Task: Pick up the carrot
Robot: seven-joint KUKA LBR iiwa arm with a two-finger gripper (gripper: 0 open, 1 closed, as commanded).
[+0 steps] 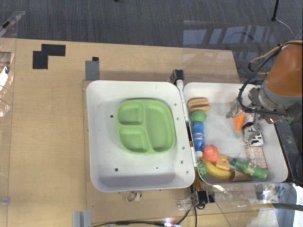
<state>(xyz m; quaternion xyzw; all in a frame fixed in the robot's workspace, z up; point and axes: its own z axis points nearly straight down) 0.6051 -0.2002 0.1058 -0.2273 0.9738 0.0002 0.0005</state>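
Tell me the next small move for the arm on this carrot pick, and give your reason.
Probably a slow, straight lift. The carrot shows as an orange piece right at the gripper, above the floor of the right bin, but the view does not settle whether it is truly gripped. A short rise would test that, and would keep it away from the small card and the green bottle lying nearby.

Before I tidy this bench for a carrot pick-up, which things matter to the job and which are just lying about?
Belongs to the job:
carrot, between the fingers
gripper
right bin

Lying about:
green divided plate
left bin
blue bottle
banana
green bottle
burger bun
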